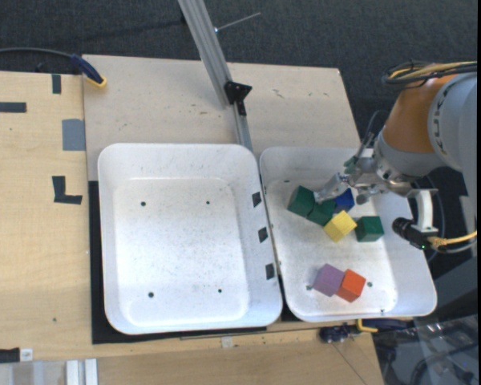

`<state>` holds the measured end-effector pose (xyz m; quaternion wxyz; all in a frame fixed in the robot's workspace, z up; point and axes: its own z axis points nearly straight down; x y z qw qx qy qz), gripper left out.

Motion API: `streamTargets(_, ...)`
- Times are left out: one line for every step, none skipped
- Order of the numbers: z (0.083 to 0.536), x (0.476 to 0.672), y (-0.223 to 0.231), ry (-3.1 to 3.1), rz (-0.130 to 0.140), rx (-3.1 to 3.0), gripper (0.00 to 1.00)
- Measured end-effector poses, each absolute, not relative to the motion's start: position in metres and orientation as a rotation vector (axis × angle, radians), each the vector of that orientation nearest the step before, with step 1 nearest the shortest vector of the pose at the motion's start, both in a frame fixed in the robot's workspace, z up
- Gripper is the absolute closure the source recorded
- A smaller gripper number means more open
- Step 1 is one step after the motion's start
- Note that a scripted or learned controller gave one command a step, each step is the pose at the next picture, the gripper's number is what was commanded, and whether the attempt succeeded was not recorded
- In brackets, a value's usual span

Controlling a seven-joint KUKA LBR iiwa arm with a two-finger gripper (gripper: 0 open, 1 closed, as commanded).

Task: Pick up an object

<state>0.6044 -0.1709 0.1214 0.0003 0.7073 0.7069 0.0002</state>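
You've got the desk (168, 111) carrying two shallow white bins side by side; the left bin (112, 215) is the bigger-looking one from this slant, the right bin (409, 295) sits against it and has all the blocks. A grey metal post (204, 34) crosses the top, running down to a black clamp near the bins' shared edge.

The arm (433, 127) comes in from the right, orange band above the wrist, w/ the end effector (342, 189) low over the upper part of the right bin. Can't tell if it's apart or together; the tips are lost in the block cluster, so don't count on a grasp.

Blocks, approx biggest cluster first: two dark green blocks (309, 204) touching each other, just left of and below the end effector. A blue block (345, 200) is right at the tip, partly hidden. A yellow block (340, 225) lies just below that, and another green block (369, 228) just beside the yellow one on its right. Well apart, toward the bin's near edge: a purple block (329, 280) touching an orange block (353, 285).

Key relation for you: the blue block lies directly under/at the tip, so the nearest pick is prob. straight down, no sideways travel. Risk, IMO: neighbours are crowded tight, so the tool may land on yellow or green instead.
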Motion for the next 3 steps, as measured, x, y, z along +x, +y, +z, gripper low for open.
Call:
streamTargets(0.136,0.606,-0.170,2.222,0.004,2.216,1.00)
streamTargets(0.188,0.610,-0.160,2.222,0.004,2.216,1.00)
streamTargets(0.252,0.611,-0.158,2.220,0.005,2.215,1.00)
